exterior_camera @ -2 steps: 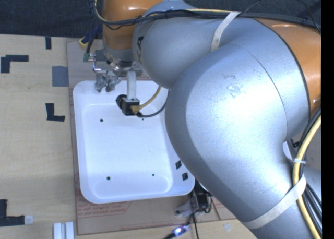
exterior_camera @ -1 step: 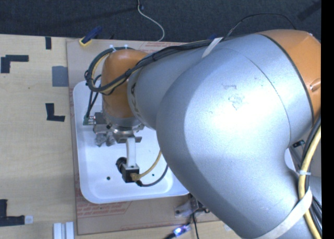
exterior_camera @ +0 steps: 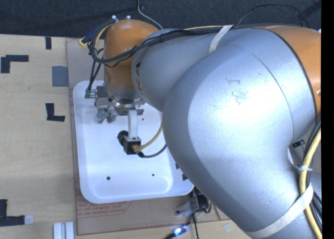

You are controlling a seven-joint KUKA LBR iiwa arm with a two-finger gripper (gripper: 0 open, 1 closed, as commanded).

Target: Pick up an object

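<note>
My gripper [exterior_camera: 107, 114] hangs low over the far left part of a shallow white bin [exterior_camera: 91, 180], close to its back left corner. The orange wrist band [exterior_camera: 121, 50] sits right above it. The bin floor in front of the gripper shows bare white with two small dark dots [exterior_camera: 107, 178]. No object shows at the gripper's tip from this angle.
The grey arm [exterior_camera: 235, 123] reaches in from the right and covers the right half of the view, hiding whatever lies beneath it. The wooden bench [exterior_camera: 31, 144] to the left of the bin carries black tape marks [exterior_camera: 52, 112]. A brown board [exterior_camera: 99, 212] lies under the bin's front edge.
</note>
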